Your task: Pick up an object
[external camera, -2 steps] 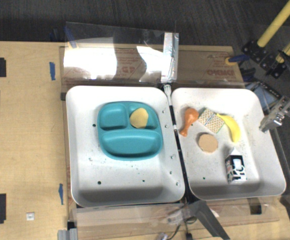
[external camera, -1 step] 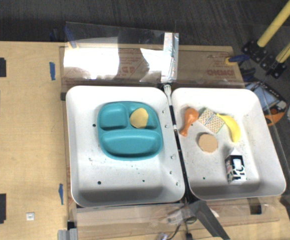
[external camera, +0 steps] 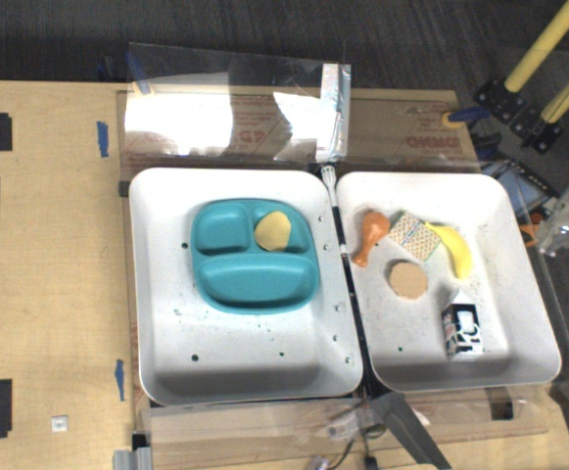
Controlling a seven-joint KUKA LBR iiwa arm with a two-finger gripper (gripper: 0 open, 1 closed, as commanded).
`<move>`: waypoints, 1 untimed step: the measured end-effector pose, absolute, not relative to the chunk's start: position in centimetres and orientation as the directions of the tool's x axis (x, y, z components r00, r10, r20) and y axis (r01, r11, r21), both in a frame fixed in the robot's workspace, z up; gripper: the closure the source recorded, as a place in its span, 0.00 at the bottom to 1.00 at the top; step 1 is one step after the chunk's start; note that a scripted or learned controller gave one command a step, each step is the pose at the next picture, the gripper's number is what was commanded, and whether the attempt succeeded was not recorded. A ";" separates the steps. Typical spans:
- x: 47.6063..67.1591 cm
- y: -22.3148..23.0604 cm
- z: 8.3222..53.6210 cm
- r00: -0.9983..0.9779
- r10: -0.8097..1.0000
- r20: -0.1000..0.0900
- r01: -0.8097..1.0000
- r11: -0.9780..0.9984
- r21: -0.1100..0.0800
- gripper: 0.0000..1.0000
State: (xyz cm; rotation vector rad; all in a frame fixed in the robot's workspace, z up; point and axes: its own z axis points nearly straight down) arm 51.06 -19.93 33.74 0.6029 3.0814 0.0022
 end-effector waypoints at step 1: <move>51.5 -22.4 42.6 -0.992 0.129 -0.013 0.129 0.992 -0.002 1.00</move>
